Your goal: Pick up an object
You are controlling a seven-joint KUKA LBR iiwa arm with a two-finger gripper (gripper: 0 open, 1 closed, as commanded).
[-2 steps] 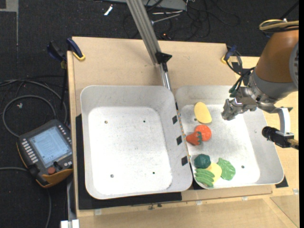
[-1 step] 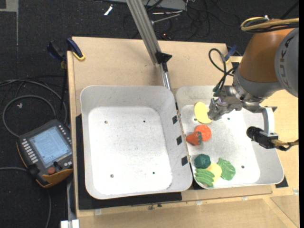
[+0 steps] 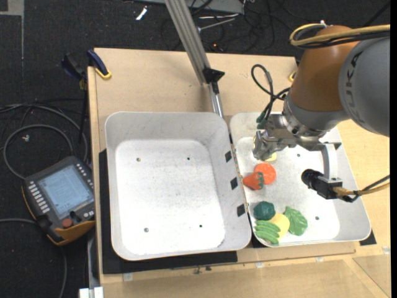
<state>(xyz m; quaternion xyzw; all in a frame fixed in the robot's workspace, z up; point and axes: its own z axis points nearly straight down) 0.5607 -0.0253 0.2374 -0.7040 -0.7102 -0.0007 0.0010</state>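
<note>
The arm enters from the upper right of the frame and bends down over the right bin. Its orange band sits above the grey wrist. The gripper hangs over the upper left part of that bin, just above the toy tomato. Whether the tool is spread or pressed together cannot be told from this angle, and nothing is seen between its tips.

Contents of the right bin:
- A pale yellow piece lies just left of the gripper, partly hidden by it.
- The toy tomato lies below the gripper, touching a red-orange toy pepper at its lower left.
- A dark green toy, a yellow toy, a leafy green toy and a green pod toy are clustered near the lower edge.

The left bin occupies the centre of the frame. A handheld control unit lies on the floor at the left edge.
</note>
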